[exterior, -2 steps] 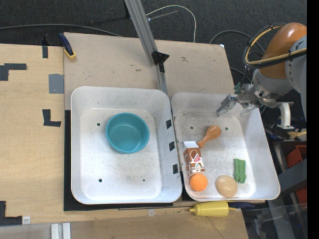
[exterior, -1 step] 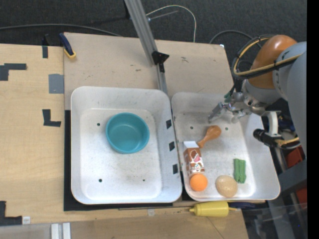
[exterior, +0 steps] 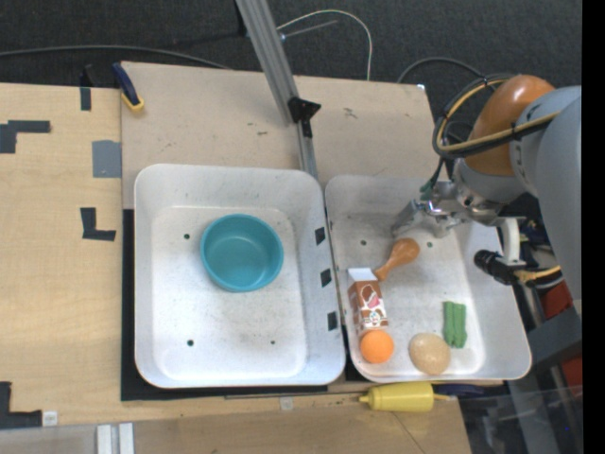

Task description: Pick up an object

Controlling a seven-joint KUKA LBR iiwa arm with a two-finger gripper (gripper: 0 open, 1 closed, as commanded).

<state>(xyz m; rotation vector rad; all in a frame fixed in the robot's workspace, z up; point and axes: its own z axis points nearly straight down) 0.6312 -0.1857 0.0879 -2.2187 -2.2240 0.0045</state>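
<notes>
A robotics lab or test workshop is suggested rather than a home. A plain wooden bench (exterior: 236, 112) is seen standing on dark carpet (exterior: 113, 12), marked with patches of black tape (exterior: 92, 222), and two shallow white bins (exterior: 151, 253) are set side by side on it under a slanted metal pole (exterior: 269, 41). Loose cables (exterior: 321, 22) are trailed across the floor, a grey robot arm (exterior: 558, 159) with an orange band is mounted at the right, and toy-like items such as an orange ball (exterior: 377, 346) are laid out in one bin.
</notes>
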